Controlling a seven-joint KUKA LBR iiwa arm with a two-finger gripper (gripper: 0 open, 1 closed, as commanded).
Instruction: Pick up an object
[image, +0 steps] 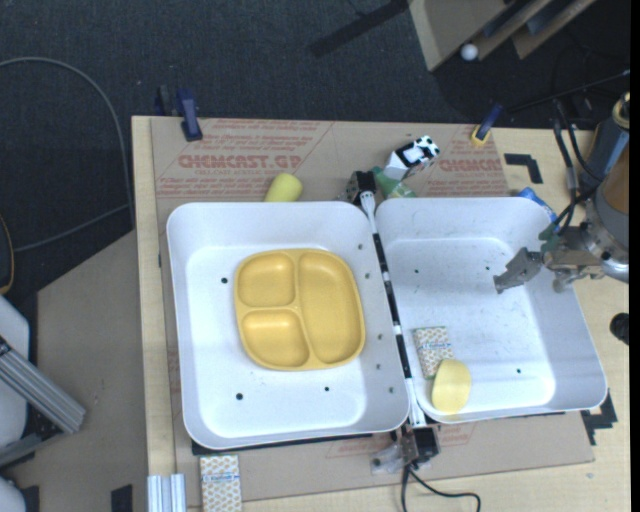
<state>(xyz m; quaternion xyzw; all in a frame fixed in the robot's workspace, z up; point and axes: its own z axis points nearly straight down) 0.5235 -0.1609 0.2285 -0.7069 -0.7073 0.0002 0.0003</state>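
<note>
Camera view: the gripper (540, 272) sits over the right bin (500, 225), near its right wall. Its fingers (515, 272) are spread wide, nothing between them and nothing touched. A yellow block (451, 385) lies at the right bin's front left corner, just beside a small patterned packet (433, 347); both are well apart from the gripper. The left bin (200, 300) holds a yellow divided plate (299, 308). A second yellow piece (284, 187) rests on the bench behind the left bin.
</note>
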